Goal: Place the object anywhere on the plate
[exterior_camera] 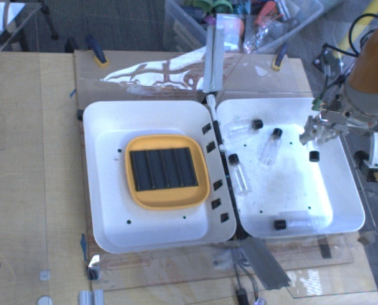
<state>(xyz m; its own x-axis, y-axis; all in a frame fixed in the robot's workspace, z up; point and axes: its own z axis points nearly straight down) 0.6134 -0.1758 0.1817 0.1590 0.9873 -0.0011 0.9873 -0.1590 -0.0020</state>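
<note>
We see the yellow plate (168, 171), with its dark ribbed insert, in the left bin (106, 170). Clear black-capped vials lie scattered in the right bin (341, 176); one vial (269, 146) lies left of the gripper (312, 135). Whether its fingers are apart, we cannot tell.

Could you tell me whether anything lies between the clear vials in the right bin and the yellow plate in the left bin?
Only the raised rims where the two bins meet, carrying a row of black clips. The vials must be lifted over them to reach the plate. The pincer hovers at the right bin's far-right side.
</note>
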